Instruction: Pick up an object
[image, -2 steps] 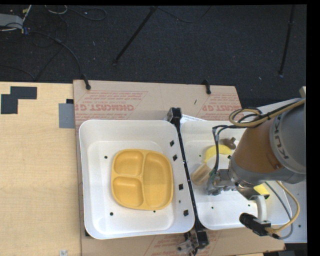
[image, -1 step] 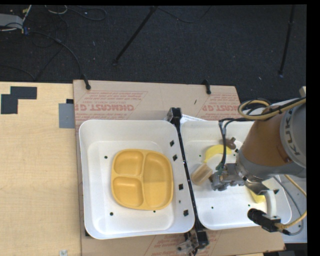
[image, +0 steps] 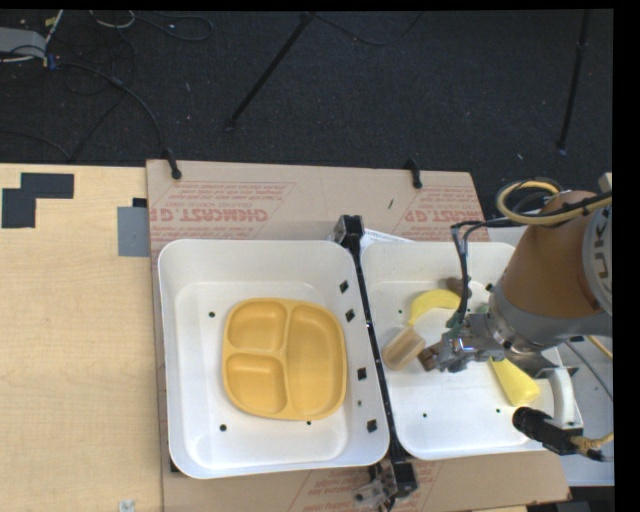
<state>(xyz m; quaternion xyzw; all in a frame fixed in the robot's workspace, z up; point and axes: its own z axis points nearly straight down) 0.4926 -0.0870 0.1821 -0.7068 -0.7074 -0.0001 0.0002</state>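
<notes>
My gripper (image: 443, 357) is low in the right bin (image: 440, 440), near its middle. A tan block (image: 402, 347) lies just left of the gripper tip, close to it or touching it; I cannot tell which. Above the gripper lies a curved yellow piece (image: 434, 303) like a banana. A second yellow object (image: 515, 382) rests to the gripper's right, partly under the arm. The grey and orange wrist hides the right part of this bin.
The left bin (image: 190, 300) holds a yellow divided plate (image: 285, 358) at its middle. A black divider rail (image: 365, 340) runs between the two bins. Cardboard lies under both bins, with a wooden bench top to the left.
</notes>
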